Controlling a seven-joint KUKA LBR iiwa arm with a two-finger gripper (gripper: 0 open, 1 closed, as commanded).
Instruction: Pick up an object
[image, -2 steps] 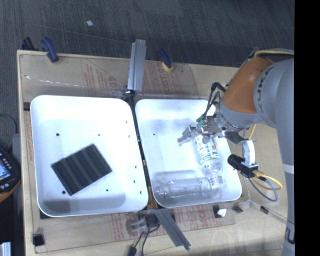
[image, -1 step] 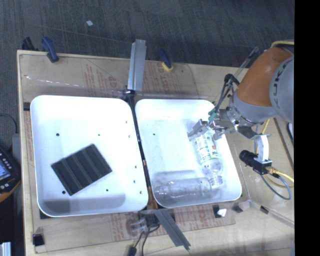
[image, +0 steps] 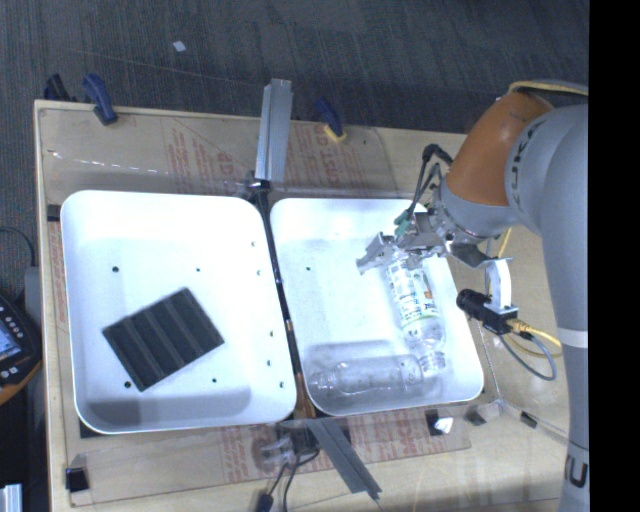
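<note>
While over right bin (image: 300, 300), tool (image: 385, 250) low.

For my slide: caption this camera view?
Gripper poised over two clear bottles in the right bin; ridged black slab in the left.

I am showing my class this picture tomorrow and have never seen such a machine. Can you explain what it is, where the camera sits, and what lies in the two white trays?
One camera looks down at a slant on a bench. The grey robot arm with an orange band reaches in from the right; its pincer is low over the right white bin, at the top of a clear plastic bottle with a printed label. Whether it grips the bottle cannot be told. A second clear bottle lies along that bin's near wall. The left white bin holds a dark ribbed rectangular block.
</note>
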